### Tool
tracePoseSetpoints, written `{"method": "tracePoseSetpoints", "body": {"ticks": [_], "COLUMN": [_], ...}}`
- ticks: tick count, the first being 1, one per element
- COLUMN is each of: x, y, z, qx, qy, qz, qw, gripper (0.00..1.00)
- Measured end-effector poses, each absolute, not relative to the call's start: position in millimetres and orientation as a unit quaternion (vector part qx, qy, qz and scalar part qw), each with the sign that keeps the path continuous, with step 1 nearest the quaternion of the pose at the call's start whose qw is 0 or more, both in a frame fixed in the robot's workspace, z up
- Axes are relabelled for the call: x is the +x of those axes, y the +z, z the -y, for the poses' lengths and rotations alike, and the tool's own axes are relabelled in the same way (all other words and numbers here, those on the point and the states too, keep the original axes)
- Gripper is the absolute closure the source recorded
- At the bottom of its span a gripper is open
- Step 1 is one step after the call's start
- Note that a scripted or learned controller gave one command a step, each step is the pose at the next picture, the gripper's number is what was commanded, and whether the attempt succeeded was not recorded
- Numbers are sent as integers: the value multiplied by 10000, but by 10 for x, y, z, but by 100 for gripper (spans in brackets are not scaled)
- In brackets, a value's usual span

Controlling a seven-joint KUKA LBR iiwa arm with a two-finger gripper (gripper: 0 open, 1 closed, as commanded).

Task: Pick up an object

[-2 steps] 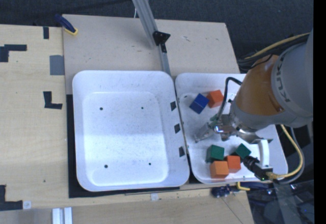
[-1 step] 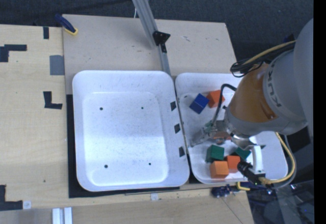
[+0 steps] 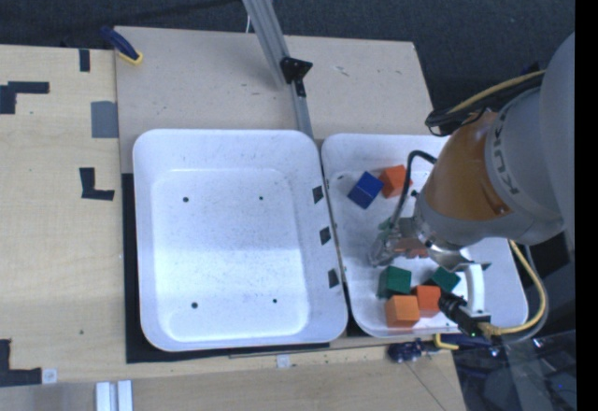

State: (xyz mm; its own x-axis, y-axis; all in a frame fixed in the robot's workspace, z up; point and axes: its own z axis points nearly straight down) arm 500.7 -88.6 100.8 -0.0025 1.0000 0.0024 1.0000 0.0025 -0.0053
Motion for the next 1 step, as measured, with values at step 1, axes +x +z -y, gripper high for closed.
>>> {"method": "tracePoseSetpoints", "body": {"ticks": [1], "x": [5011], "y": [1631], "z": [915], "qx": [-7067], "qy": [-11], "qz": [7075], "qw": [-15], "gripper": [100]}}
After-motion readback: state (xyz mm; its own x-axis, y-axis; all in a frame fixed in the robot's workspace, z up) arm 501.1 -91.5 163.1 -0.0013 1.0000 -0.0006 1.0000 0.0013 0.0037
